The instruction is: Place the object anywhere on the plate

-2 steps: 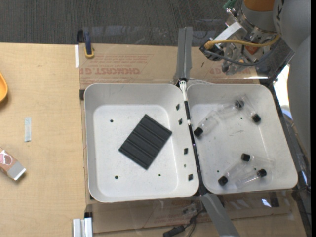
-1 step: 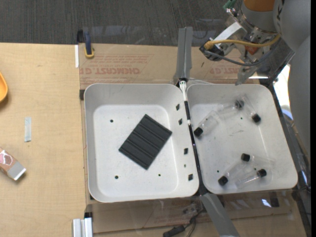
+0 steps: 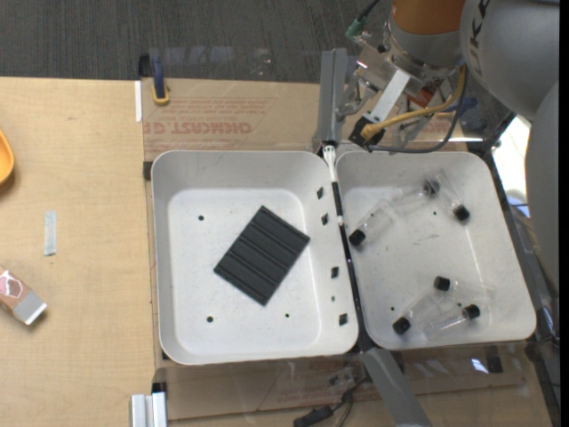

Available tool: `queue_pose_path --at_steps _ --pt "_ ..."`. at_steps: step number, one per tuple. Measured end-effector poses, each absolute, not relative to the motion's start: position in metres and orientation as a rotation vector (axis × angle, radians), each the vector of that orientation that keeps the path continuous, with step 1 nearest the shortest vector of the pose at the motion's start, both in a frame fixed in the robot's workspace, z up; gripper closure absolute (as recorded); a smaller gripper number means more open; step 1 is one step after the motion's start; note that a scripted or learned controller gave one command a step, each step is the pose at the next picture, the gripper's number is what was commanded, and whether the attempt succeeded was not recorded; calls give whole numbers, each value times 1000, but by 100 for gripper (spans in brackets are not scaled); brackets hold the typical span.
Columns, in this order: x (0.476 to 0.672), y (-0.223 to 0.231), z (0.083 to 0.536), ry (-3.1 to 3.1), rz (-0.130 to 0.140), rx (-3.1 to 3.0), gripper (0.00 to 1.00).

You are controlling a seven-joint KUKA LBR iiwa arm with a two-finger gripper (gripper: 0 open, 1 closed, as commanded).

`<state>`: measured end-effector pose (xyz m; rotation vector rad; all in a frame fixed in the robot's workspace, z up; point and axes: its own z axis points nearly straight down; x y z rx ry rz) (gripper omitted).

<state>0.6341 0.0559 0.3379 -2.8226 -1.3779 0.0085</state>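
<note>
The pale wooden desk (image 3: 80, 149) fills the left of the view, and its left edge cuts off two things: an orange curved shape (image 3: 4, 160) and a brown-and-white packet (image 3: 20, 296), neither of which can be identified. The grey arm (image 3: 520, 52) with its orange band enters at the top right, its upper part cropped by the frame. A cardboard sheet (image 3: 222, 118) with inverted red print lies under the far side of the bins. The left bin (image 3: 163, 238) holds the plate (image 3: 262, 254), a dark ribbed rectangle lying flat and turned at a slant near the bin's middle. The right bin (image 3: 514, 269) holds the vials (image 3: 378, 219), clear tubes with dark caps. Their bodies almost vanish against the white floor, so about six caps can be counted but not every tube can be traced. All of them lie in that bin, well apart from the plate. The pincer (image 3: 372, 83) hangs above the far rim where the two bins meet, tangled in cables and brackets. I cannot tell whether it is open or closed, or whether it grips anything. A small grey strip (image 3: 50, 234) lies alone on the desk.
</note>
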Motion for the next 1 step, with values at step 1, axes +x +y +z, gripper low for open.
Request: queue_pose_path --at_steps 1 --pt "633 124 353 -1887 5 -2512 0"
